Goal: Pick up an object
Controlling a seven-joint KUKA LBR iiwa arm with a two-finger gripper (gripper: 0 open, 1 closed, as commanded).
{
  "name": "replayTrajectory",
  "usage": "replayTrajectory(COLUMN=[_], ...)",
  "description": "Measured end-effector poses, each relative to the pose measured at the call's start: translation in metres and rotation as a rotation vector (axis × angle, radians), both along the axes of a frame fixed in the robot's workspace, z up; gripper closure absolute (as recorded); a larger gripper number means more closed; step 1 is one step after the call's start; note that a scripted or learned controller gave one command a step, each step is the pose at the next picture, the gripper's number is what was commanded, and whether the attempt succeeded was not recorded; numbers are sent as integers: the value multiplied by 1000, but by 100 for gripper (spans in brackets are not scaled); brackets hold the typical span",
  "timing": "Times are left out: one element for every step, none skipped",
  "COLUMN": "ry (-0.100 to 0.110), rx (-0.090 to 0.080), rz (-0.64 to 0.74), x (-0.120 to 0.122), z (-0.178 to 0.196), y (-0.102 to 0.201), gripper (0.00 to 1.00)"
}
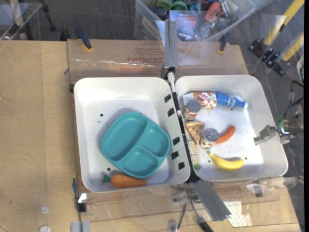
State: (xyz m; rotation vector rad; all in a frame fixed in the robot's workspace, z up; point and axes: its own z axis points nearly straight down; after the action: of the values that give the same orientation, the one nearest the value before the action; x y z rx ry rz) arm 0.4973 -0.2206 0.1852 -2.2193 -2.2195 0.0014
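Camera view from above the bench puts the gripper (266,135) low over the right rim of the right-hand bin (251,85), and from where I stand I cannot tell whether it is open or closed; it is small and grey against the white wall. Nothing shows in its grasp, so I judge the pick as not yet made: everything is left to do, choosing, closing and lifting. Closest to the gripper lies the yellow banana (227,162), just inward and toward the front of the bin, apart from it. A little further in is the orange-red pepper (226,134), roughly level with the gripper and touching a small tin can (209,137). Beyond those, against the bin's inner wall, sits a flat pizza-slice piece (195,129). Toward the back, well apart from the gripper, a blue bottle (231,100) lies on its side beside a printed packet (206,100). Farthest off, in the left bin (87,124), are a teal divided plate (135,144) and an orange carrot (128,181) at its front edge. The banana looks the easiest candidate.
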Motion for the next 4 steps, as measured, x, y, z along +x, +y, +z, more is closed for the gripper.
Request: replayTrajectory(ry=[-13,-16,-16,-12], rx=[1,-6,-6,-6], rz=[-29,-68,-29,-116], x=[34,53,115,172], z=[-94,-95,-94,-95], y=[27,78,90,98], gripper=[0,0,0,0])
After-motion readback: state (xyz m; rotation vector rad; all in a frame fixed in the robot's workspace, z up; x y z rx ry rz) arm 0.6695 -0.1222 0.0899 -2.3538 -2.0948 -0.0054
